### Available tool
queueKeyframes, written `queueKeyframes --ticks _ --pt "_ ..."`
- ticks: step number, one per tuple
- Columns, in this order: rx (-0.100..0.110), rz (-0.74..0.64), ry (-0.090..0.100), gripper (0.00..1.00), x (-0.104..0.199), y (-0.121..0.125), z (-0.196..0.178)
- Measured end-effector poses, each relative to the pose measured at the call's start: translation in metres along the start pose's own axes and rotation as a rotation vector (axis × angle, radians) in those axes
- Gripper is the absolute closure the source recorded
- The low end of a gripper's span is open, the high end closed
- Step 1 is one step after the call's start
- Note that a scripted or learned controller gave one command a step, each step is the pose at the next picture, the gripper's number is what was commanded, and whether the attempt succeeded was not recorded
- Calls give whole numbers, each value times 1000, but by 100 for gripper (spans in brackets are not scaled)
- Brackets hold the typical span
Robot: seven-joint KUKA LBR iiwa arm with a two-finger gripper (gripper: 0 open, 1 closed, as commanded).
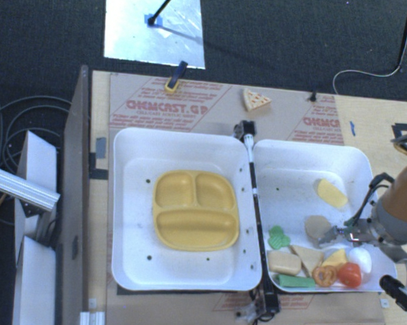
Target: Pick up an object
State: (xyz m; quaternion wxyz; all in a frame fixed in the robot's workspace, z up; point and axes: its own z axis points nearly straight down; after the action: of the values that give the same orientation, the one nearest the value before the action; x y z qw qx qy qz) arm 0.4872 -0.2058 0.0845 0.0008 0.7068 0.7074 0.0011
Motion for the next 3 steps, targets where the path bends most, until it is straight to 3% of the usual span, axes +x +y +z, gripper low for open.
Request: queueKeyframes --ticks 3 --pt "0 0 0 0 0 0 0"
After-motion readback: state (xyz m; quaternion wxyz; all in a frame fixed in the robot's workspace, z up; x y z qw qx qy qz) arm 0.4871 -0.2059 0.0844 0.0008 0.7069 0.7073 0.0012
